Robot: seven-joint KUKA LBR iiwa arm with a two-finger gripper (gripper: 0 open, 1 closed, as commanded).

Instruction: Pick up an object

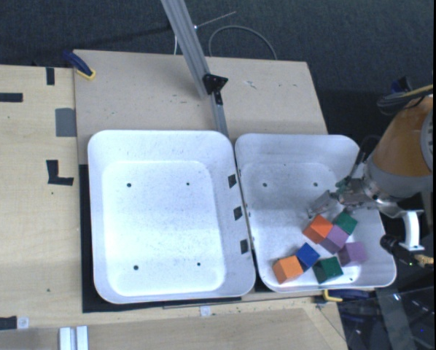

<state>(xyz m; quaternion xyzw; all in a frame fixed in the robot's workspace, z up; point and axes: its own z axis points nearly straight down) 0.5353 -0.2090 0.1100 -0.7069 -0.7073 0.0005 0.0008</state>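
Pale wood makes up the surface (pixel 152 100), with dark floor beyond its far edge. Small coloured blocks cluster at the near right corner of the right bin (pixel 291 152): an orange block (pixel 320 229) touching a light purple one (pixel 337 237), a green one (pixel 346 223) just beside them, and nearer the surface's front edge a blue block (pixel 308 254), a second orange block (pixel 288 268), a dark green block (pixel 327 270) and a purple block (pixel 356 252). The end effector (pixel 333 203) hangs just above the orange block; how it is set I cannot tell. Judging by this, the arm is approaching, nothing grasped; next it must descend squarely onto one block. The left bin (pixel 101 195) sits alongside.
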